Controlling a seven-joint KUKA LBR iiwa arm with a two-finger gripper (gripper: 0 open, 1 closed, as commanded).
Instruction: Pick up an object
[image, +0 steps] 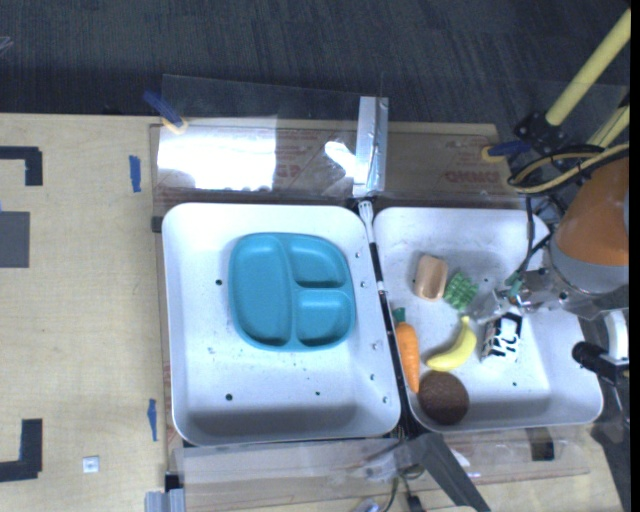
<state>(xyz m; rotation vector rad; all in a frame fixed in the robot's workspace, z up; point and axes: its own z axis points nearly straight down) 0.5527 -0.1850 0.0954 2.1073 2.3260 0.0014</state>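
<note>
Camera view. The arm (590, 235) comes in from the right and its gripper (503, 320) hangs low over the middle of the right bin (560, 400), close to the banana (455, 348). From this angle I cannot tell the state of the gripper, and I see no thing clearly caught in it.

The task's things all lie in the left half of the right bin. The carrot (408, 355) lies along the left wall. The brown ball (443, 395) sits at the front edge, touching the carrot's lower end. The banana lies just above the ball, near the middle. The tan cup (430, 277) and the green piece (461, 290) lie side by side toward the back edge.

To do this step well, I think the banana is the best aim, because it is nearest to the gripper and has free floor on its right side. The gripper should come down across the short width of the banana, not along its curve, and go low enough to close under its round back. The ball is close, so a small error to the front could push it away instead.

Count: two bins, one blue tray (292, 290) in the middle of the left bin (190, 380), one carrot, one banana, one ball, one cup, one green piece.
</note>
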